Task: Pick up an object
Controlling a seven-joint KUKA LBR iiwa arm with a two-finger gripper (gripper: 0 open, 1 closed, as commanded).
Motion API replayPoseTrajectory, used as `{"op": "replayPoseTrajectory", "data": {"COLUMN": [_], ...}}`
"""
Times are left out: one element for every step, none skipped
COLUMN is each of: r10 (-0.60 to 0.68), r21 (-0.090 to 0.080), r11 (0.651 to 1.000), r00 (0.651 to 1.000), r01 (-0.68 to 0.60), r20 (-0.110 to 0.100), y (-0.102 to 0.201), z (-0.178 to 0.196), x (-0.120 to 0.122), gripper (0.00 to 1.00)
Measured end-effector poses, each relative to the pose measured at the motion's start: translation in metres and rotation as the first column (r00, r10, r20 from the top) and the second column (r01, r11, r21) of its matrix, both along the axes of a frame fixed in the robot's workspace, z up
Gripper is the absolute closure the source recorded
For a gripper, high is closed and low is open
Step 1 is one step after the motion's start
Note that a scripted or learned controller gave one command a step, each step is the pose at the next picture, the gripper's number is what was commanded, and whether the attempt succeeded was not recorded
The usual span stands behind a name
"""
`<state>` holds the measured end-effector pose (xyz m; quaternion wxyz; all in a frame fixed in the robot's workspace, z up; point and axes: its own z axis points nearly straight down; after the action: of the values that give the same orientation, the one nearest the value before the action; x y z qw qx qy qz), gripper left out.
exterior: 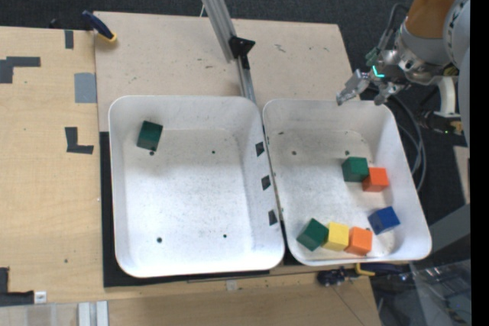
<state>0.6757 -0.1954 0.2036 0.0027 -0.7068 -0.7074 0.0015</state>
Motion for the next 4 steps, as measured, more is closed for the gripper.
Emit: {"op": "replayPoseTrajectory", "data": {"r10": [0.001,0.001,0.001,0.001], "r21": [-0.004,-0.002,-0.002,-0.004], "r11": [1.0,1.0,1.0,1.0], "r00": [1.0,1.0,1.0,1.0], "r01": [-0.001,-0.001,-0.001,-0.001], "r20": [0.004,0.0,-0.002,0.004], "y": [0.0,0.008,0.013,0.013], "z": [0.004,-0.047,-0.111,-0.112], "x": [0.001,-0.005,-0.01,-0.01], "gripper": [0.0,0.0,0.0,0.0]}}
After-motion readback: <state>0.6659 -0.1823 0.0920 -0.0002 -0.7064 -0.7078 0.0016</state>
